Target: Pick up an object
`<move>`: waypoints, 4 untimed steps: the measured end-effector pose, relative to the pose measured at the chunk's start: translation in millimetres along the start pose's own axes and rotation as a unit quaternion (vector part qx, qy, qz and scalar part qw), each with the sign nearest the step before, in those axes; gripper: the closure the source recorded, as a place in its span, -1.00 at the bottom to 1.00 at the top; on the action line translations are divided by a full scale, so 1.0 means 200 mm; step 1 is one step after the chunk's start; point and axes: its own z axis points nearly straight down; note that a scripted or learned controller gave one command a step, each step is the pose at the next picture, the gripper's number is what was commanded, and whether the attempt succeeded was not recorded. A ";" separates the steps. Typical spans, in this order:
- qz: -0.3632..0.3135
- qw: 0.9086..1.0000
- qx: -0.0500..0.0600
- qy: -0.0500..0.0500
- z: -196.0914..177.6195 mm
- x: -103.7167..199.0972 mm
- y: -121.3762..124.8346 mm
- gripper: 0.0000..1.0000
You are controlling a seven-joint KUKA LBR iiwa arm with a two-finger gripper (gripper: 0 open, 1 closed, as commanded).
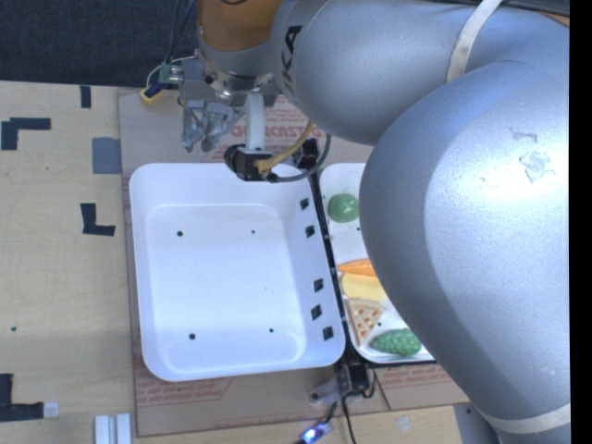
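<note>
Two metal fingers of the grey gripper (205,135), apparently empty at upper centre, hung beyond the shallow white plastic bin (148,248), so descending might strike cardboard.

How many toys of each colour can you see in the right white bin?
Green: 2, a round green ball and a bumpy dark green lump
Orange: 1, an orange piece
Yellow: 1, a pale yellow wedge
Tan with red dots: 1, a pizza-like slice
Total: 5 in view
</note>
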 end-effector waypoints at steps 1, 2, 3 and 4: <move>-0.001 1.000 -0.015 0.005 -0.70 0.00 -0.03 1.00; 0.000 1.000 0.000 0.000 0.01 0.00 0.00 1.00; -0.001 1.000 -0.016 0.006 -0.78 0.00 0.00 1.00; 0.000 1.000 -0.001 0.000 -0.08 0.00 0.00 1.00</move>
